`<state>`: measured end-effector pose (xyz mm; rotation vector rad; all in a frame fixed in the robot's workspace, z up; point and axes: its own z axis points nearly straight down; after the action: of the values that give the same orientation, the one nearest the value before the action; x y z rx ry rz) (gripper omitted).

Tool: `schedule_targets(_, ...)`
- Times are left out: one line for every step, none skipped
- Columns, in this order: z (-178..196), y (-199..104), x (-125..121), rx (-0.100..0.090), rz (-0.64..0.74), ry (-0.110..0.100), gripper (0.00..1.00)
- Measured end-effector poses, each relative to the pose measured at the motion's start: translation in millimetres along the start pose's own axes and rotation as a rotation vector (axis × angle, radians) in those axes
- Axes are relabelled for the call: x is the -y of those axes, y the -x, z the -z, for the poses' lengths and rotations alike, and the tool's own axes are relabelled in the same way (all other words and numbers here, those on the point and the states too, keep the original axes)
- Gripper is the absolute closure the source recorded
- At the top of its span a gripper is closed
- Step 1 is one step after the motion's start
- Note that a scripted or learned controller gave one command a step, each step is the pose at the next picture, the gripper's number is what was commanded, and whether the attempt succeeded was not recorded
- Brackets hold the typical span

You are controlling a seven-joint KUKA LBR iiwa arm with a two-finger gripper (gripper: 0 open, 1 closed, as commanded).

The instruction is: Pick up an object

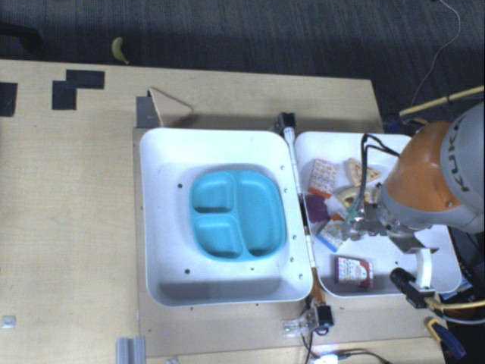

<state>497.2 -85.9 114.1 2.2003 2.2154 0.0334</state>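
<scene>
The right bin holds several small things. A red and white patterned packet lies near its far left corner, with a pale snack item beside it. A purple piece and a blue and white packet lie along the bin's left wall. Close to the front wall sits a dark red packet. My gripper hangs low over the middle of this bin, just right of the blue and white packet and over a yellowish item. The wrist hides whatever lies below it.
The left bin holds a blue divided plate at its centre. A narrow rail separates the two bins. My orange-banded arm covers the right half of the right bin. Bare bench spreads to the left.
</scene>
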Motion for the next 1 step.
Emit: schedule_targets(-0.1, 0.0, 0.1, 0.0, 0.0, 0.0, 0.0)
